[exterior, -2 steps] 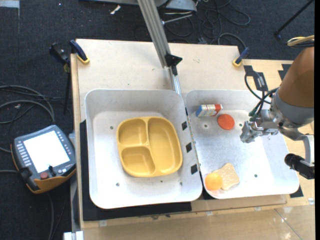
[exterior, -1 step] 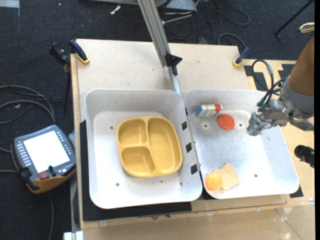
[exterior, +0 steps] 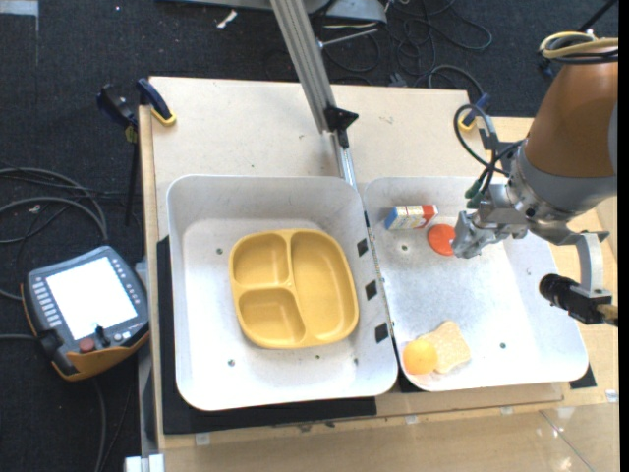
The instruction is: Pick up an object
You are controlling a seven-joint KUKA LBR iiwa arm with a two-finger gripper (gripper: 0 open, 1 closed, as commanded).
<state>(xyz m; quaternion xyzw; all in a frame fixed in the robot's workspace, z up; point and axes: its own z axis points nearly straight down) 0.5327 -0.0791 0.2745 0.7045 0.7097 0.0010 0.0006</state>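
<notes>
jaws (exterior: pixel 462 246) | touching red ball (exterior: pixel 441 238) | right bin (exterior: pixel 550 293)

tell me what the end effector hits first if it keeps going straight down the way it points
Most likely the small red-orange object beside the end effector, or the floor of the right bin next to it; depth is unclear from this slanted view.

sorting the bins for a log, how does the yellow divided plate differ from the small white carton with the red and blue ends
The yellow divided plastic plate lies in the left bin; the small white carton with red and blue ends lies in the right bin. The plate is far larger. The plate is one colour, the carton three. Both lie flat.
</notes>
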